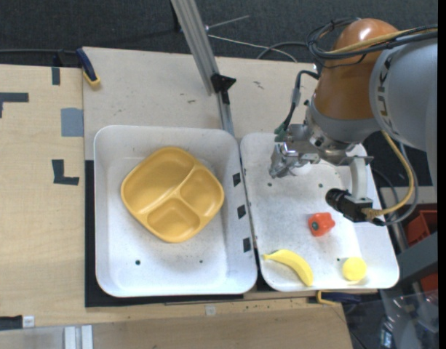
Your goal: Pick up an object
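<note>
Camera view: looking down at a slant on two white bins side by side, arm [368, 71] coming in from the right.
Gripper [281, 164]: low over the back-left part of the right bin [277, 217], near the wall between the bins. Nothing visible between the fingers.
Finger state: too small and blurred here, can't tell if they're apart or together.
Red object [321, 224]: mid right bin, looks like a small tomato or pepper, hard to be sure. Well clear of the gripper.
Banana [292, 264]: front of right bin, lying flat near the front wall.
Yellow round object [354, 269]: front-right corner of the right bin, right of the banana.
Yellow divided plate [172, 193]: centre of the left bin [113, 260], three compartments, sitting flat.
Black fitting [346, 204]: hangs off the arm above the right bin, just beside the red object.
</note>
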Robot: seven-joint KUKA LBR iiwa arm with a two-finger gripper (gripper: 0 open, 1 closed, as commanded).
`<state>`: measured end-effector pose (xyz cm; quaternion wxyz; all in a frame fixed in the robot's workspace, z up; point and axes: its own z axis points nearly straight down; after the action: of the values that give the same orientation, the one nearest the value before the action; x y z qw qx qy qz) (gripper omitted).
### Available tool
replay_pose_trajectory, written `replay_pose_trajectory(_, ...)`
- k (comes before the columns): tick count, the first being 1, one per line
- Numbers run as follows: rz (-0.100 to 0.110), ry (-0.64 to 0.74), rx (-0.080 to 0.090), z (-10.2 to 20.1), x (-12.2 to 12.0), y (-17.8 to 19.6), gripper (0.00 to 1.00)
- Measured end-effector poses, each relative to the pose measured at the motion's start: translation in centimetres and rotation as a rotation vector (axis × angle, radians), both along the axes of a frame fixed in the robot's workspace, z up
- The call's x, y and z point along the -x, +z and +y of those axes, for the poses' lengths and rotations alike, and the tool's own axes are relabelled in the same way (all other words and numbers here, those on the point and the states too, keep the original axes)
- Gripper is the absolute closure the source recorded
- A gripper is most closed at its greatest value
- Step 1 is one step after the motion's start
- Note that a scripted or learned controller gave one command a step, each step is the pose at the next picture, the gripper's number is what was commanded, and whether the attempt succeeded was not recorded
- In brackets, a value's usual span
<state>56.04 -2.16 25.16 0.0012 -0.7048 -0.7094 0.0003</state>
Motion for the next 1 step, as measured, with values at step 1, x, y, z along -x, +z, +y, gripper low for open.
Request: replay_pose_trajectory(1,0.000,0.000,0.001,4.50,0.27,-0.60,1.00)
